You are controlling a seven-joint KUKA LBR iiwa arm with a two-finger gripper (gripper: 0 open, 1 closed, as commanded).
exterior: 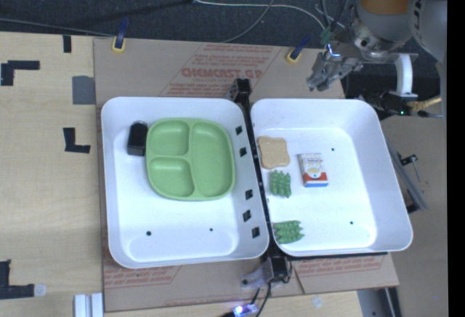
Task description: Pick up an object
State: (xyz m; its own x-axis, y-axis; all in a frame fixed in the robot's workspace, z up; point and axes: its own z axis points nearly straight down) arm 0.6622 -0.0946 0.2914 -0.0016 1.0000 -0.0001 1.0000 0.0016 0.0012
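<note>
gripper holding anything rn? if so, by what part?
Nothing held. The gripper hangs above the right bin's far rim, nothing between its fingers.

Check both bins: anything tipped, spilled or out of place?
Nothing stands out. In the left bin, the green divided plate lies flat with a small black object at its left edge. In the right bin, the tan slice, small carton and two green pieces lie apart, none spilled.
</note>
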